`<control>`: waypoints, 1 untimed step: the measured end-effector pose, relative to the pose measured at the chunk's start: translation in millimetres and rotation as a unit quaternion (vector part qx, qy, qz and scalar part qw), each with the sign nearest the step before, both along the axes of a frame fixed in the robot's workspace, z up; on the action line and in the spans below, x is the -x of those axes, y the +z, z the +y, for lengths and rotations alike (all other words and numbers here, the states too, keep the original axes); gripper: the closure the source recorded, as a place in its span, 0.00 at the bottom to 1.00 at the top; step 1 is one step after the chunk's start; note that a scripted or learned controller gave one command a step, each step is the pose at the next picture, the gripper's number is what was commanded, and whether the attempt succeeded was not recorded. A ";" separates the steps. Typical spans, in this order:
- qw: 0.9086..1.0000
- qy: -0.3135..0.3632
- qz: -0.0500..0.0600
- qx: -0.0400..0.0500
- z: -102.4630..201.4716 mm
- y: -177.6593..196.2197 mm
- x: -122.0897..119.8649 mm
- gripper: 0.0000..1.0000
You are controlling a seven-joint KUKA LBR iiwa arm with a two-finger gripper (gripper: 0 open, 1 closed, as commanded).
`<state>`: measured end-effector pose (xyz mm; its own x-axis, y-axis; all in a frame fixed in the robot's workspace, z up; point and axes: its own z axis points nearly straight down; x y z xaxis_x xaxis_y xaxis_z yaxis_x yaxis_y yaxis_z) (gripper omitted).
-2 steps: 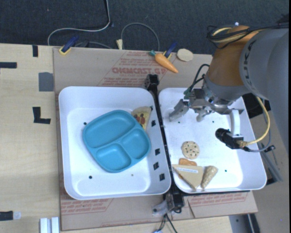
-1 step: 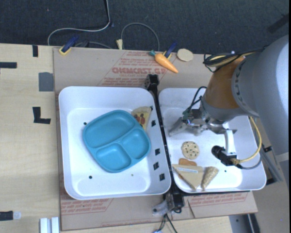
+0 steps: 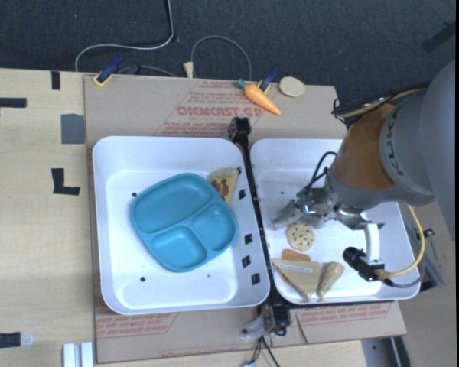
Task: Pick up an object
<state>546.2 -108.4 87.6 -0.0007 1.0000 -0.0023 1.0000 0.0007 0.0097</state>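
the arm [image 3: 382,155] reaches in from the right over the right bin [image 3: 271,153], its orange band above the wrist sitting over the bin's far right part, and the hand [image 3: 291,214] hangs low near the middle of that bin, pointing toward the divider [image 3: 247,205] between the two bins; whether the hand is spread or pressed together i cannot tell, and nothing shows pinched in it. just in front of the hand, close to it, lies a round cookie [image 3: 300,237] with dark chips. nearer the right bin's front edge lie a flat tan cracker with an orange stripe [image 3: 296,256], a pale wedge of toy cheese [image 3: 303,280] touching it, and a beige cone-shaped piece [image 3: 330,276] just beside the wedge on its right. the left bin [image 3: 111,205] carries a blue divided plate [image 3: 184,221] lying flat near its middle, and a toy pizza slice [image 3: 224,182] rests by the plate's far right corner, close to the divider. outside the bins, on the cardboard sheet [image 3: 206,109] along the far edge, lie a toy carrot [image 3: 262,99] and a pale round disc [image 3: 292,87] just beside it. a yellow cable [image 3: 409,270] loops near the right bin's front right corner
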 end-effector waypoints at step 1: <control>1.000 0.000 0.000 0.002 13.6 -0.2 9.4 0.00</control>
<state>536.8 -94.8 87.4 -0.0004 1.0000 -0.0055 0.9999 0.0005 0.0103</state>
